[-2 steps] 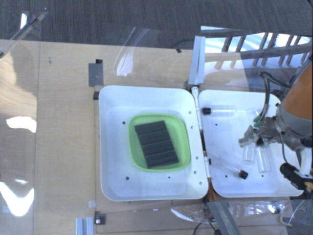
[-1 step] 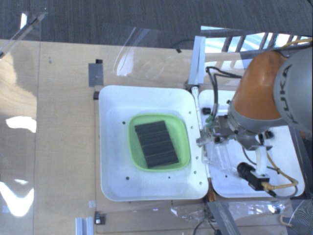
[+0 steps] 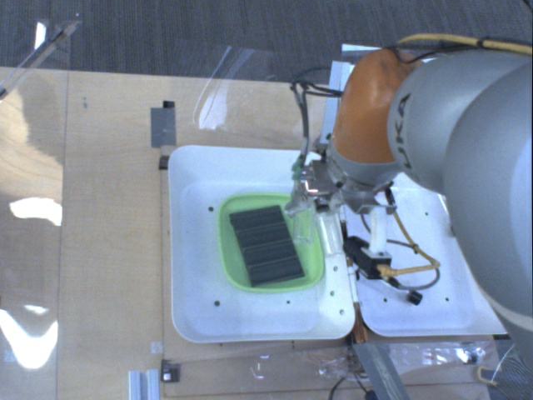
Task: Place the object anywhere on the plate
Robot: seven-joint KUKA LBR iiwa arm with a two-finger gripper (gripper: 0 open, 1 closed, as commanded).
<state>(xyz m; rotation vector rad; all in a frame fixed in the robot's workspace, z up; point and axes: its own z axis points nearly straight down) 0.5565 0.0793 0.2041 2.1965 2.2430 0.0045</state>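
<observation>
I see the dark ribbed object (image 3: 266, 245) lying flat on the green plate (image 3: 236, 272), which sits in the left white bin (image 3: 191, 307) on the bench (image 3: 92, 223). My gripper (image 3: 305, 223) hangs over the plate's right rim, just beside the object's upper right corner; its clear fingers look slightly apart with nothing between them. The right bin (image 3: 441, 307) lies beyond the plate, under the arm (image 3: 450, 98).

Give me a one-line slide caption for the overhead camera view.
KUKA arm's gripper poised at the right rim of a green plate carrying a dark ridged block, inside the left white bin.
</observation>
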